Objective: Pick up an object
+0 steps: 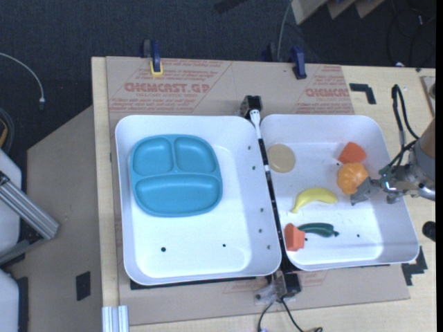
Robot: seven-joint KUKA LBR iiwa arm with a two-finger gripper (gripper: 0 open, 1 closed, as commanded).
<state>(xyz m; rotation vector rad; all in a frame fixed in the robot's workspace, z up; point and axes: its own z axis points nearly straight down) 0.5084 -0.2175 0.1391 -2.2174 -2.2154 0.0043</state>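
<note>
Table (208,81): a brown board with red lettering is carrying two shallow white bins side by side, with two blue clamps (154,50) sitting along its far edge. Left bin (180,254): it is holding a blue divided plate (177,176) with three compartments, lying flat in the bin's far left part; the rest of the floor is showing bare white. Right bin (325,254): it is holding six loose items. A round tan disc (281,158) is lying near the dividing wall toward the far side. A yellow banana (313,198) is lying near the middle, curved, apart from the disc. An orange ball-like fruit (352,177) is sitting to the banana's right, touching or just beside a red-orange block (353,152) that is lying behind it. A dark green elongated item (318,229) is lying near the front wall, with a small red-orange piece (295,237) just beside its left end. Arm: it is reaching in over the right bin's right rim. Gripper (363,194): it is hanging just beside the orange fruit, on its right and slightly toward the front, with nothing visibly between its fingers; whether those fingers are spread or closed cannot be told at this size.
</note>
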